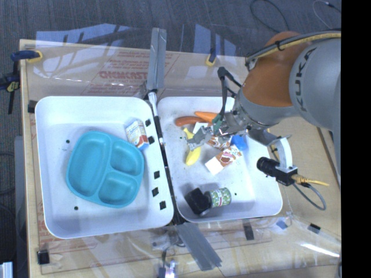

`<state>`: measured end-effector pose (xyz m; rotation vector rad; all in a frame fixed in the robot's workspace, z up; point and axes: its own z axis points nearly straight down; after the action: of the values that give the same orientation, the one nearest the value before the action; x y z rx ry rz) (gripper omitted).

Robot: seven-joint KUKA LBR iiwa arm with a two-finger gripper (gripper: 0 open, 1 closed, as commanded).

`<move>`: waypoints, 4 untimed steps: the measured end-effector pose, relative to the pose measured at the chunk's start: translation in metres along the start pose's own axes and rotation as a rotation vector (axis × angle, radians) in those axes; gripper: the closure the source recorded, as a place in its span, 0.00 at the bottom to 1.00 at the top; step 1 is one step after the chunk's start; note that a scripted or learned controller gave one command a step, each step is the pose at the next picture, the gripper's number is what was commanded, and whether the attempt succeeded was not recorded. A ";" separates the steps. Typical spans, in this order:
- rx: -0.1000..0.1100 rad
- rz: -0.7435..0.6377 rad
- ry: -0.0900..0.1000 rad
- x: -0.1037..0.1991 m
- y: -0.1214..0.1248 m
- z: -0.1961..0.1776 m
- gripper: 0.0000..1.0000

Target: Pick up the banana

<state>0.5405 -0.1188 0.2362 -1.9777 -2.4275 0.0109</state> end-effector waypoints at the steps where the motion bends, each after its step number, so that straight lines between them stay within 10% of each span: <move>1: -0.007 0.141 -0.002 -0.014 0.050 0.128 0.00; 2: -0.001 0.372 0.000 -0.015 0.019 0.148 0.00; 3: 0.010 0.369 0.004 -0.014 0.018 0.142 1.00; 4: -0.001 0.296 0.002 -0.013 -0.028 0.102 1.00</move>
<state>0.5150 -0.1374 0.1343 -2.3144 -2.1096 0.0095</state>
